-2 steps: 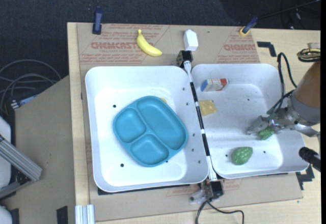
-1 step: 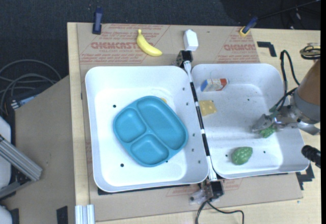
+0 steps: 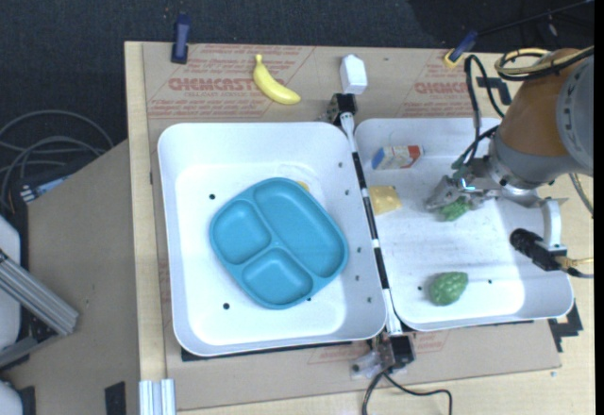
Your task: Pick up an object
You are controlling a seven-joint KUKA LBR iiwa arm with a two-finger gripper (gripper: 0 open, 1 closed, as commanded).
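My gripper [image 3: 457,194] is low in the right bin [image 3: 495,248], near its middle. A small green object [image 3: 453,210] lies right at the gripper's tip, partly covered by it; whether it is gripped cannot be told. A lumpy green object [image 3: 448,287] rests near the bin's front. A yellow block [image 3: 384,200] leans at the bin's left wall. A small red, white and blue item [image 3: 396,157] lies at the back left. The left bin [image 3: 189,154] holds a blue divided plate [image 3: 278,241].
On the bench behind the bins lie a yellow banana [image 3: 274,83], a white piece [image 3: 354,74] and a blue clip [image 3: 180,38]. Cables hang along the arm at the right. A black fitting [image 3: 533,248] sits at the right bin's right side.
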